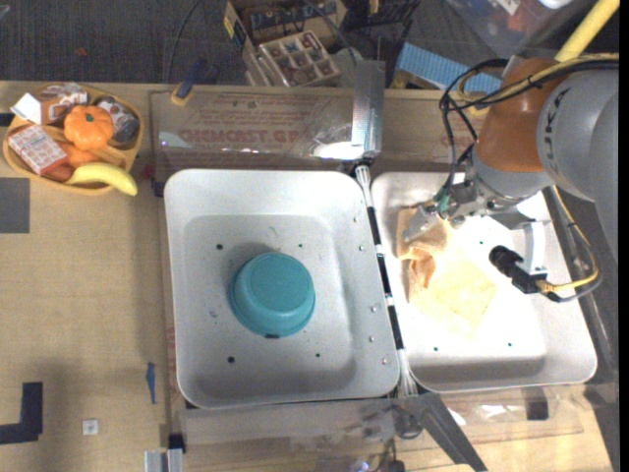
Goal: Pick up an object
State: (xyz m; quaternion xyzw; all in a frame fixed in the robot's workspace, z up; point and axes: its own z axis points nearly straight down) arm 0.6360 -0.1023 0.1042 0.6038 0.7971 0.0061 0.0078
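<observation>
- Because of overexposure in the right bin (550, 362), cannot tell whether gripper (432, 222) grasps anything.
- Hangs low over the pale yellow cloth (454, 291), at its upper left edge, likely placed for a pinch on bunched fabric.
- Sits alone, upside down, mid left bin (197, 205): teal bowl (273, 293), well apart from the arm.

You see strong overhead light bleaching the right bin (511, 352), so its floor glares and the cloth (454, 291) on it loses detail. Left of that bin, the left bin (197, 214) is evenly lit and greyer. Beyond both, the floor is dim. The whole picture is slightly soft.
</observation>
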